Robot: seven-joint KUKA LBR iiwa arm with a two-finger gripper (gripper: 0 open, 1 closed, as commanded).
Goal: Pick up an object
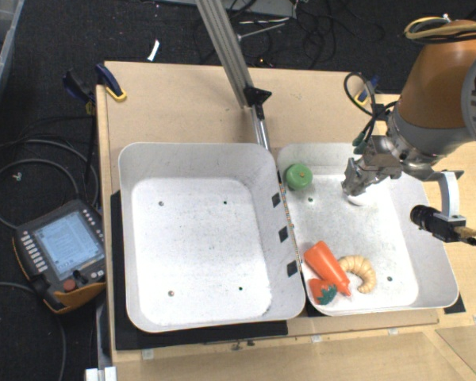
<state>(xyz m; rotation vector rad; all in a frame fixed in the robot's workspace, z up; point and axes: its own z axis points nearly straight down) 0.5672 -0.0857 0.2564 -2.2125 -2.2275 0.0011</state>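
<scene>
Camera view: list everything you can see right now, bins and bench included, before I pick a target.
Left bin: one, white, left half of the bench.
Right bin: one, white, beside it.
Green ball: one, green, right bin's far left corner.
Carrot: one, orange with green tip, right bin's near left.
Croissant: one, tan, touching the carrot's right side.
Teach pendant: one, grey and orange, floor left of the bench.
Arm: one, grey and orange, reaching from the right.
Gripper: one, over the right bin's far side.
</scene>
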